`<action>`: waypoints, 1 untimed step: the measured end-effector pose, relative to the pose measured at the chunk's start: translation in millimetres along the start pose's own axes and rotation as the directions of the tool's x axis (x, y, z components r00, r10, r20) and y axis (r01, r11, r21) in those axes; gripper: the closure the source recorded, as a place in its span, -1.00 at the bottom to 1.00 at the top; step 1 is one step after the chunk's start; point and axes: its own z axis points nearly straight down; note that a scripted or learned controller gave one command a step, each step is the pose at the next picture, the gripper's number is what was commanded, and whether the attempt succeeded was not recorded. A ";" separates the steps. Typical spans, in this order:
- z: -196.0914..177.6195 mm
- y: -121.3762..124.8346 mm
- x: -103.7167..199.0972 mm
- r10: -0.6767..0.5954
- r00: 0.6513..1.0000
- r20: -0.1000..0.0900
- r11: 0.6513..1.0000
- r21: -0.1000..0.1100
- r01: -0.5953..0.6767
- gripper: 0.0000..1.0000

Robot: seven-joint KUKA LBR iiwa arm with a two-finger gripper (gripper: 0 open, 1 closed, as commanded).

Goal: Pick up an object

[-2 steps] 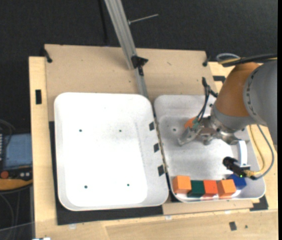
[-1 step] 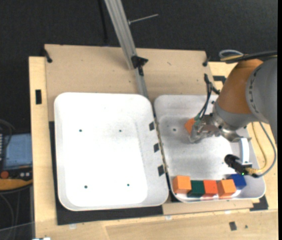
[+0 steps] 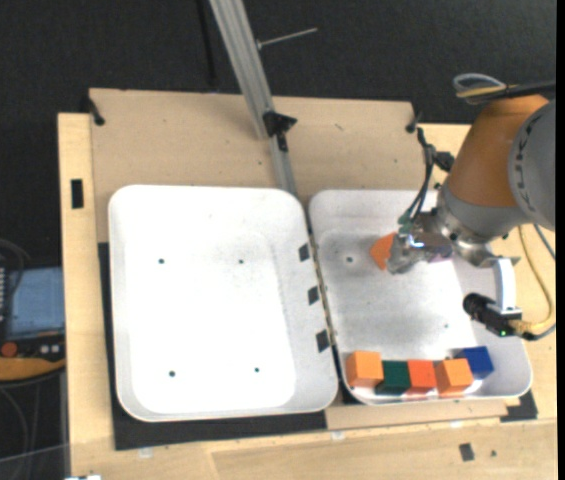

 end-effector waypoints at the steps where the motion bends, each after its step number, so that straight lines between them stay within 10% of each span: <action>1: -54.4 2.3 -1.1 0.002 1.000 0.001 1.000 -0.002 -0.002 1.00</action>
